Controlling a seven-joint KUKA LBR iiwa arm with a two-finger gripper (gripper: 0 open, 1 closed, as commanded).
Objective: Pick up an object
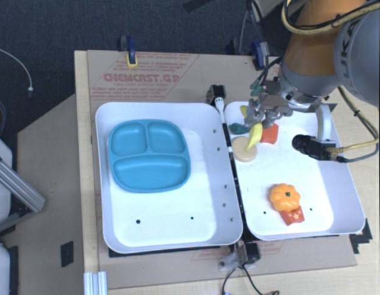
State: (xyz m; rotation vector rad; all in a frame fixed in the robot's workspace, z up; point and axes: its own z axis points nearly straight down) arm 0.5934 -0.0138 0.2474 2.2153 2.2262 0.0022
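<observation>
My gripper [261,120] hangs over the back left corner of the right bin [337,195]. A yellow banana [254,137] slants down from between its fingers, and the gripper is shut on the banana's upper end. The lower tip of the banana is over a round tan disc [242,152] lying by the bin's left wall. A red block [271,134] sits just right of the banana. A teal piece [238,128] and a small yellow piece [244,111] lie to its left, partly hidden by the gripper.
An orange pumpkin [284,195] and a small red block [293,216] lie near the front of the right bin. The left bin [177,220] holds a blue divided plate [150,155]. The arm fills the back right.
</observation>
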